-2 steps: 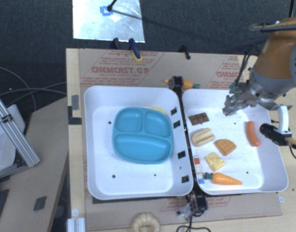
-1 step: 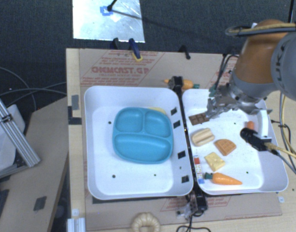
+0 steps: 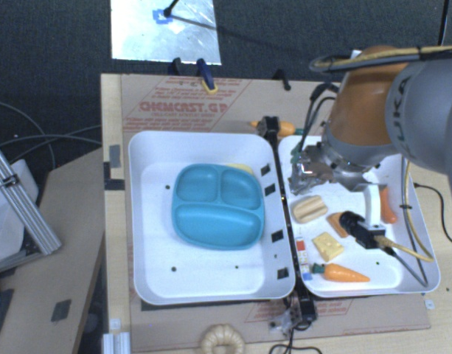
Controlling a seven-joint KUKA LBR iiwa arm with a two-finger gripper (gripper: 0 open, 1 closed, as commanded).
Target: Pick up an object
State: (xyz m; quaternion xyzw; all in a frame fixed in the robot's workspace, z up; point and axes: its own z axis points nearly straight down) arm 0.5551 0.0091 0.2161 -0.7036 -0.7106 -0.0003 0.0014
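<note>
inspection of bench, taken from the bread roll (image 3: 308, 208) as reference. the tan bread roll lies on the floor of the right bin (image 3: 394, 273), close to that bin's left wall. the gripper (image 3: 308, 174) sits just beyond the roll toward the far side of the bench, low over the bin; contact with the roll cannot be confirmed, and nothing is seen held. whether the gripper is open or closed cannot be told, as the wrist covers it. the grey arm (image 3: 425, 116) with its orange band rises to the right of and beyond the roll. a small orange piece (image 3: 337, 223) lies just to the right of the roll, apart from it. a yellow cheese wedge (image 3: 328, 245) lies near the roll on its near side, slightly right. a carrot (image 3: 345, 273) lies further toward the near edge, past the wedge. an orange-red stick (image 3: 388, 205) lies well to the right of the roll. left of the roll, across the shared wall, the left bin (image 3: 155, 198) holds a blue divided plate (image 3: 214, 205), flat and upright.
</note>
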